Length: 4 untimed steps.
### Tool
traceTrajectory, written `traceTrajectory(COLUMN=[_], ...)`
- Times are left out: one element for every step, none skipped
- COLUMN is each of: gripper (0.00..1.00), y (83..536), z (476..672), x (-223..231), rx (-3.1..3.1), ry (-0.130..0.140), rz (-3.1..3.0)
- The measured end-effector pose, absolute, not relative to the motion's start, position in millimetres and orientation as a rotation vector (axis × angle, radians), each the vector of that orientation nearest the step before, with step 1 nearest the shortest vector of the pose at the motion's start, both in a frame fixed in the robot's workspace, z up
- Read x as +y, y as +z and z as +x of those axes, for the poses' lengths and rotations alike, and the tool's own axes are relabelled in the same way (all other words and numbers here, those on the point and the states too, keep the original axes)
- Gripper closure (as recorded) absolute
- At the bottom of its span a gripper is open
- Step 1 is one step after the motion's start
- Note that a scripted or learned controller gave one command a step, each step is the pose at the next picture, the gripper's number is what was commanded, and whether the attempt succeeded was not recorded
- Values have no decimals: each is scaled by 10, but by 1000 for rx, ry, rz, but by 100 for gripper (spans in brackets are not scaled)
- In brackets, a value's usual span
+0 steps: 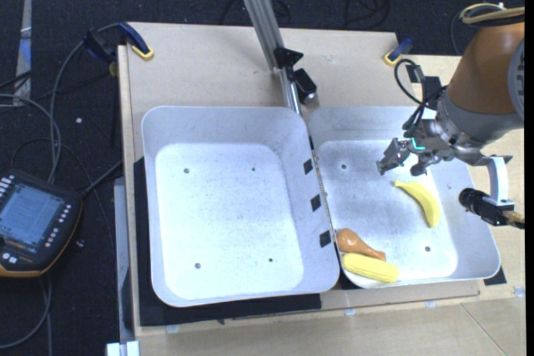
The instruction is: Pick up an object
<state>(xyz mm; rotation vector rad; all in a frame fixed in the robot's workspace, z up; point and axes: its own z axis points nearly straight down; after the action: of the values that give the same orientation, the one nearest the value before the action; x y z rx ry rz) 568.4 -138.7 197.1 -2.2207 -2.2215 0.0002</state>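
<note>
Camera view: tool (402, 160) fingers apart above banana (421, 201), no legible writing.

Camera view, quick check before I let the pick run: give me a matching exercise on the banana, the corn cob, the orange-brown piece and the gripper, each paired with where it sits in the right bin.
Things:
1. banana
2. corn cob
3. orange-brown piece
4. gripper

Places:
A. at the bin's near edge, lying yellow on a small white plate
B. hanging over the bin's far half, just beyond the banana
C. near the divider between the bins, right behind the corn cob
D. on the bin floor toward its right side, curved, below the gripper

Pairs: 1-D, 2-A, 3-C, 4-B
</note>
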Motion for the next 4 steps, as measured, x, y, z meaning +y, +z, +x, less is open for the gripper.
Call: traceTrajectory(gripper=[0, 0, 0, 100], y=[1971, 1530, 1007, 1128], z=[5684, 5632, 5620, 5634], x=[-1387, -1336, -1333, -1335], rx=[-2221, -2220, -2219, -2221], ry=[0, 3, 4, 0], rz=[-2221, -2219, -2219, -2221])
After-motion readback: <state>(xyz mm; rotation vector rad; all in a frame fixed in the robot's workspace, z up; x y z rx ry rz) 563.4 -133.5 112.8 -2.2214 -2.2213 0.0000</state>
